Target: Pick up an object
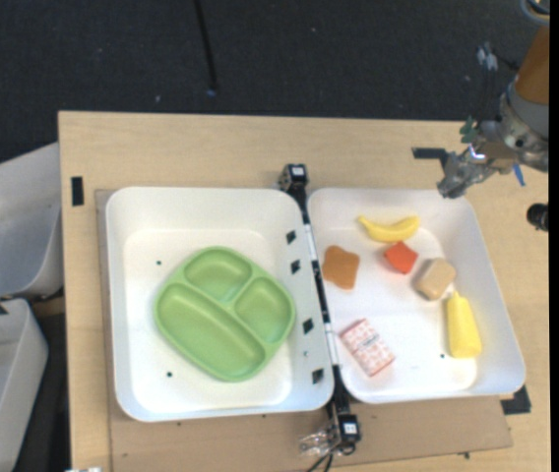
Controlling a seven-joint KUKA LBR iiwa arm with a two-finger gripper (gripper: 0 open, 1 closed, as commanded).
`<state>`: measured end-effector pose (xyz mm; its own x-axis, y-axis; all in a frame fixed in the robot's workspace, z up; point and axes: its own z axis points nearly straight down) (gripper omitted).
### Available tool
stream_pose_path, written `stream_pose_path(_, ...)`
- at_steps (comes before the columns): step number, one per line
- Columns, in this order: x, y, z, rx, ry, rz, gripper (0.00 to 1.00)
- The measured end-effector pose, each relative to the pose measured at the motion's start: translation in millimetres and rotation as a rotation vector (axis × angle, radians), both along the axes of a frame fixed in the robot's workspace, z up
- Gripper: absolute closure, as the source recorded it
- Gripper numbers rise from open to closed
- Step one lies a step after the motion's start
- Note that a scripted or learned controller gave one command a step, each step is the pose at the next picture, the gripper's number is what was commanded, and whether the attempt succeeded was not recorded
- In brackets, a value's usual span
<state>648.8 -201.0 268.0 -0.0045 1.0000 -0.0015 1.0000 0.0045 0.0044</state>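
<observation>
Over at the far right corner of the bench: gripper (pixel 454 187) hung just outside the right bin's (pixel 496 293) far rim, well apart from everything inside it.

Jaws: honestly couldn't tell, too small and blurry at that angle to say open or shut. Nothing visible between them anyway.

Pickable stuff: all in the right bin. Banana (pixel 390 227) near the far rim, brown cookie-looking piece (pixel 341 266) by the divider, red cube (pixel 402 258) in the middle, tan block (pixel 436 279) just beside it, yellow piece (pixel 463 325) along the right side, pink patterned packet (pixel 368 347) toward the near edge.

Left bin (pixel 132 362): just the green divided plate (pixel 224 312), sitting flat. Looked like an awkward grab, my guess.

Risk 1: red cube and tan block sat really close together, so a descent between them could've bumped one while closing on the other.

Risk 2: banana was nearest the gripper but curved and low, so I reckon it could've rolled or squirted out of a pinch.

Risk 3: yellow piece lay near the bin wall, and a finger might've clipped the rim coming down.

Risk 4: packet was flat, so the fingers could easily have closed on air.
</observation>
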Motion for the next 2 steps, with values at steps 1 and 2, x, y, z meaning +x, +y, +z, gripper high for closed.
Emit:
stream_pose_path(1, -2, 59, 5, 0.001, 0.003, 0.001, 1.00)
stream_pose_path(2, -9, 110, 11, 0.002, 0.004, 0.002, 1.00)
